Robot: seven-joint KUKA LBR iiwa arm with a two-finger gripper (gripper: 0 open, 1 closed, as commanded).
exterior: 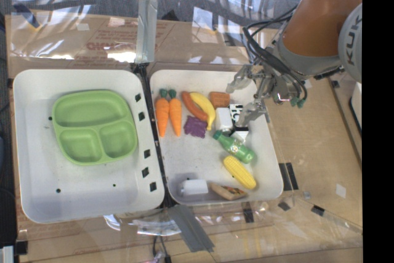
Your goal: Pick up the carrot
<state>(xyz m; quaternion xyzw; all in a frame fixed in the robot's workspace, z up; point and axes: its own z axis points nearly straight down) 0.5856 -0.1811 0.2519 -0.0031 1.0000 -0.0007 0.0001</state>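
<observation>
Two toy carrots [168, 116], orange with green tops, lying side by side and touching at the far left of the right bin [265, 185], just beside the wall shared with the left bin [24, 151]. Pointed ends toward the near side, tops toward the far side. Gripper [258, 95] poised over the right bin's far right corner, well apart from the carrots, nothing seen between its fingers; open or closed, impossible to tell. Judged to be the approach step, no grasp begun. Next move likely a reach leftward over the banana [205, 106] and purple toy [196, 127], then a descent onto one carrot alone. Green divided plate [93, 126] resting in the left bin.
</observation>
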